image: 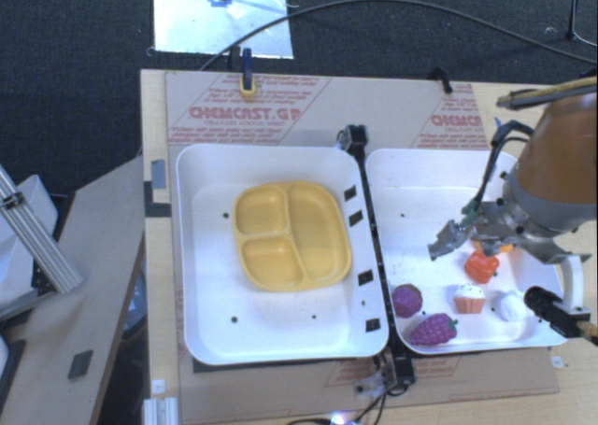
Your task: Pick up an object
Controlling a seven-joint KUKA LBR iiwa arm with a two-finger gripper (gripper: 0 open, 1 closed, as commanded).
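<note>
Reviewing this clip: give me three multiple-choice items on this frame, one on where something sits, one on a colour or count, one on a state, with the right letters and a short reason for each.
1. Where does the yellow divided plate lie?
A. in the left bin
B. in the right bin
C. on the bench outside both bins

2. How many compartments does that plate have?
A. two
B. three
C. five

3. How does the gripper stand to the orange toy?
A. far off, over the left bin
B. just above it in the right bin
C. resting on the yellow plate

Answers:
1 A: the plate sits in the middle of the left bin.
2 B: two ridges split it into two upper sections and one lower one.
3 B: the arm's end hangs over the right bin, with the orange toy directly under it, beside the cupcake toy.
</note>
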